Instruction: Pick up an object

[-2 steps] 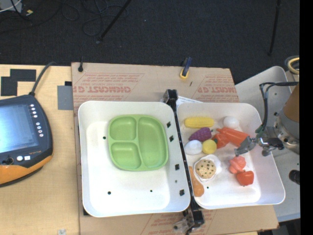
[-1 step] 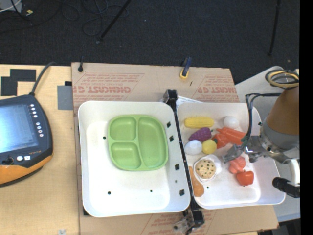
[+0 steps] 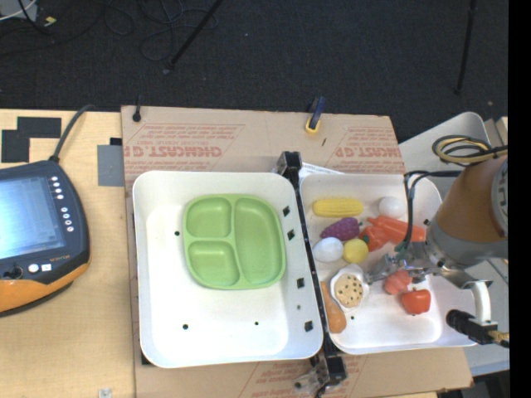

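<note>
Dark carpet with loose cables lies behind the bench [image 3: 50, 338], which carries a brown cardboard sheet [image 3: 249, 139] and two shallow white bins side by side.

Gripper [image 3: 397, 265]: lowered into the right bin [image 3: 373, 338] from the right side of the camera view, below the grey arm [image 3: 469, 214] with its orange band. Its metal parts sit among the toys; whether it is open or closed, and whether it has hold of anything, cannot be told at this resolution.

Objects nearest the gripper: a red toy [image 3: 398, 281] touching or just beneath it, and a red tomato-like piece [image 3: 416, 302] just beside that, toward the bin's near right corner. An orange carrot-like toy [image 3: 386, 229] lies just above the gripper.

Further left in the same bin: a yellow round piece [image 3: 355, 249], a white egg-like piece [image 3: 328, 249], a purple piece [image 3: 341, 227] and a yellow corn cob [image 3: 336, 207] near the far wall. A white ball [image 3: 390, 205] sits beside the cob. A round cookie-like disc [image 3: 349, 289] lies near the centre divider, with a tan piece [image 3: 334, 317] just below it.

Left bin [image 3: 166, 322]: holds a green three-compartment plate [image 3: 234, 241], lying flat.

Periphery: a handheld control pendant [image 3: 37, 235] rests at the bench's left edge; a blue-and-yellow clamp [image 3: 314, 116] grips the cardboard's far edge.
</note>
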You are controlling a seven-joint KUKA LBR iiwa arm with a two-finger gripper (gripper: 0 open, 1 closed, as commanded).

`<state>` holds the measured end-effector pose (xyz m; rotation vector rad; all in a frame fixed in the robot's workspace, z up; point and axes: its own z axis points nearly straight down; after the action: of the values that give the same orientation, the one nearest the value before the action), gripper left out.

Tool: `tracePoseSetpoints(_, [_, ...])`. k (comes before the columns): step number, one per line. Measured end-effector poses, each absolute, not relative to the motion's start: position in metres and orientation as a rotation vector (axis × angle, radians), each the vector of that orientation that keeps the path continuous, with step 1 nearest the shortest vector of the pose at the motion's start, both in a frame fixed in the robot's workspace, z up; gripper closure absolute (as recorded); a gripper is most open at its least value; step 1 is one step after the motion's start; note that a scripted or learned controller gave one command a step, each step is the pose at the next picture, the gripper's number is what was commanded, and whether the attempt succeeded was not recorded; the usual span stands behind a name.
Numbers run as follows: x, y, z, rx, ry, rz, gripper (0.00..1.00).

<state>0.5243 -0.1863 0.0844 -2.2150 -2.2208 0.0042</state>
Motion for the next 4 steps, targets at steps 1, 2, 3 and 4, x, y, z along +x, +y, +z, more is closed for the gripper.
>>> tracePoseSetpoints(1, [0.525,-0.188,0.095,-2.217,-2.215,0.002,1.00])
tracePoseSetpoints(2, [0.523,-0.185,0.135,-2.219,-2.219,0.002,1.00])
tracePoseSetpoints(3, [0.523,-0.187,0.195,-2.219,-2.222,0.001,1.00])
tracePoseSetpoints(4, [0.524,-0.189,0.227,-2.218,-2.221,0.003,1.00])
